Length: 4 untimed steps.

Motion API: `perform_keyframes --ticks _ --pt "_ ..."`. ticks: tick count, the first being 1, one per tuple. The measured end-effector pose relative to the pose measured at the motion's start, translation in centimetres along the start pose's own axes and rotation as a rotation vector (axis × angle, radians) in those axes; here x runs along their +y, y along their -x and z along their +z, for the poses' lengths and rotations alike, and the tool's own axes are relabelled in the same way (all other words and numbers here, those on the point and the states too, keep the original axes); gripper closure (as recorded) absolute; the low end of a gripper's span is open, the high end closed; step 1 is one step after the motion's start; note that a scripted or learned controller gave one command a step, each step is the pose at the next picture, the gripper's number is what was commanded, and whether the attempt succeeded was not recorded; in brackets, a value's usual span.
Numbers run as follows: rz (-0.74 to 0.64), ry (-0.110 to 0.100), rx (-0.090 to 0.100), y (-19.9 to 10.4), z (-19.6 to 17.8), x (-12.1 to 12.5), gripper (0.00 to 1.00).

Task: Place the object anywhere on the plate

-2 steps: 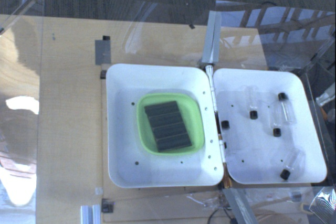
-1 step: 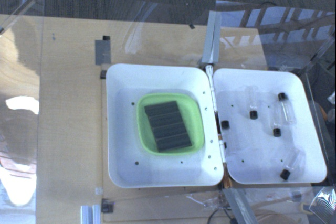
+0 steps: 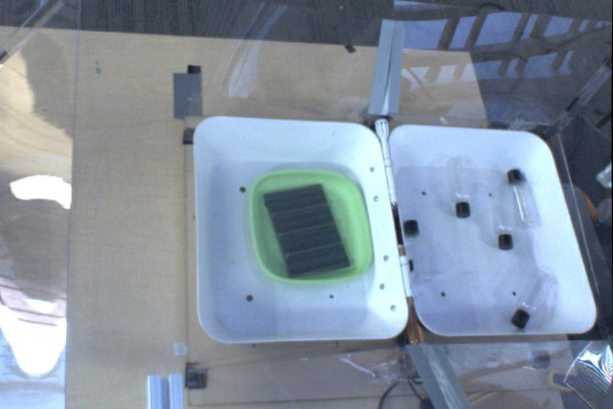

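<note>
A green square plate [image 3: 356,215] sits in the left white bin [image 3: 220,235]. On the plate lies a dark grey ribbed rectangular block [image 3: 306,230], turned at a slight angle. In the right white bin [image 3: 556,235] lie several clear vials with black caps, among them one upright-looking vial [image 3: 522,201] near the far right and another vial [image 3: 533,300] at the front right.
A grey metal bar [image 3: 385,72] stands behind the seam between the two bins. A small grey bracket [image 3: 188,93] is fixed to the wooden bench behind the left bin. Clear panels surround the bench.
</note>
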<state>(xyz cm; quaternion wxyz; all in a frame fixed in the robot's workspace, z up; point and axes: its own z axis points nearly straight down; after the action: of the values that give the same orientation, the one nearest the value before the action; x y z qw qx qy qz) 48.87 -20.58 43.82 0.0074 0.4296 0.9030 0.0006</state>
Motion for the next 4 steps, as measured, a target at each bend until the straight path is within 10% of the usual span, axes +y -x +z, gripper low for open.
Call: perform_keyframes --ticks 1,4 --pt "0.096 0.000 0.000 -0.01 0.00 0.00 0.00" --pt "-0.450 0.000 0.002 0.00 0.06 0.02 0.00"
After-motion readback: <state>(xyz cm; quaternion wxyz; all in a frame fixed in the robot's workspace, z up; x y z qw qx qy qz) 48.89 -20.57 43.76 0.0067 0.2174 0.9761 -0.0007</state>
